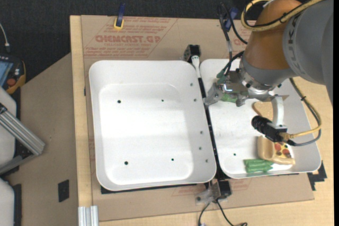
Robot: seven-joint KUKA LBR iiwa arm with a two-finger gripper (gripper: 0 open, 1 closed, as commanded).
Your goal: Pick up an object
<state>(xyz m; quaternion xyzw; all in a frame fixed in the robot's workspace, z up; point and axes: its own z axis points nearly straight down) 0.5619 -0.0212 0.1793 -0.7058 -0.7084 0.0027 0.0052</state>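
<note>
My gripper hangs low over the upper left part of the right bin, close to the divide between the two bins. A small patch of green shows right at the gripper, and I cannot tell whether it is held. A green ridged object lies near the right bin's front edge. Just behind it rests a tan object with red spots. The arm's grey and orange wrist hides much of the right bin's back half.
The left bin sits beside the right one, their rims touching along the middle. Both stand on a cardboard sheet with a blue-and-yellow clamp at its far edge. Small black fixtures sit at the bins' junction, back and front.
</note>
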